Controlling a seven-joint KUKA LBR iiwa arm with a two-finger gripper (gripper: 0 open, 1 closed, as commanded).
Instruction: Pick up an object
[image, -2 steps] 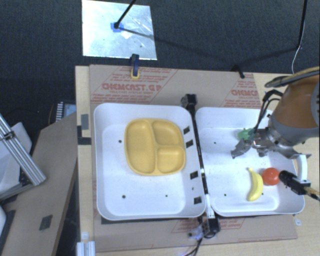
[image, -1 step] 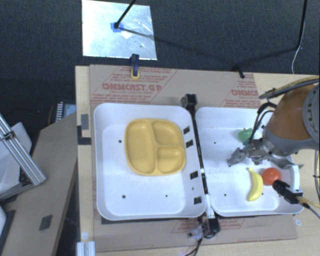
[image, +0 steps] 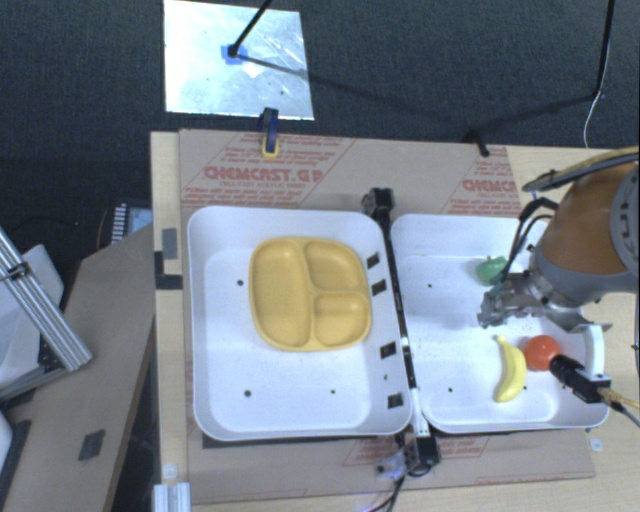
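In the right bin (image: 440, 300) lie a yellow banana (image: 511, 371), an orange-red ball (image: 541, 350) just right of it, and a small green object (image: 491, 268) further back. My gripper (image: 497, 306) hangs low over the right bin, between the green object and the banana, a little left of the ball. The arm's orange band and grey wrist cover the bin's right side. Nothing shows between the fingers.
The left bin (image: 215, 330) holds a yellow divided plate (image: 307, 292). A black divider with clips (image: 392, 300) runs between the two bins. Cardboard (image: 300, 170) lies under both bins, and a metal sheet (image: 238, 60) sits behind the bench.
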